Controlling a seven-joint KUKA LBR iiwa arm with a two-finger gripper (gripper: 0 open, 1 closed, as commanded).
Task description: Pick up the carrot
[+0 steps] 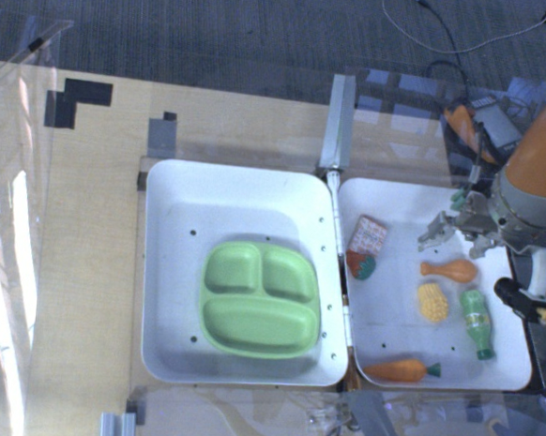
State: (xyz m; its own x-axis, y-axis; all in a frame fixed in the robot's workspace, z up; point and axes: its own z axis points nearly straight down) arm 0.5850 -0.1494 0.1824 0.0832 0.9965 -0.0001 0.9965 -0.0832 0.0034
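The carrot (398, 369), orange with a green stub at its right end, lies along the front wall of the right bin (396, 208). My gripper (457, 242) hangs over the back right part of that bin, well behind the carrot and just above a tan drumstick (450, 270). Its fingers (433, 236) stand spread apart and open, with nothing between them.
In the right bin there are also a yellow corn cob (433, 302), a green bottle (476, 322), a small printed box (369, 235) and a red and green piece (360, 265). The left bin (167, 251) holds a green divided plate (262, 301).
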